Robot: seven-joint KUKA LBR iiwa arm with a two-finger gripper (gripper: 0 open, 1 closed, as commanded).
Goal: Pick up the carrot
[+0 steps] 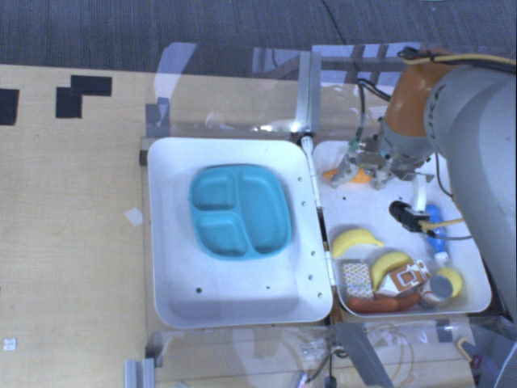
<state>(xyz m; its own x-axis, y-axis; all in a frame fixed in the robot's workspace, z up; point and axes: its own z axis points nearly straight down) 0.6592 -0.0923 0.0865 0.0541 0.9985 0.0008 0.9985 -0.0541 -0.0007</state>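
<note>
The carrot [359, 179] is a small orange piece lying near the far left corner of the right bin [367, 208]. Its tip pokes out at the left. My gripper [360, 173] hangs low right over it, under the orange-banded wrist that reaches in from the right. The fingers [342, 174] look spread, one on each side of the carrot, and orange shows between them. The gripper body hides the carrot's middle. I cannot tell whether the fingers touch the carrot.
A blue divided plate [241, 211] lies in the left bin [174, 289]. Near the right bin's front are two bananas [356, 241], a sausage [380, 304], a small carton [408, 277] and a checkered wafer [355, 278]. A blue-and-white tube [436, 231] lies by the right wall.
</note>
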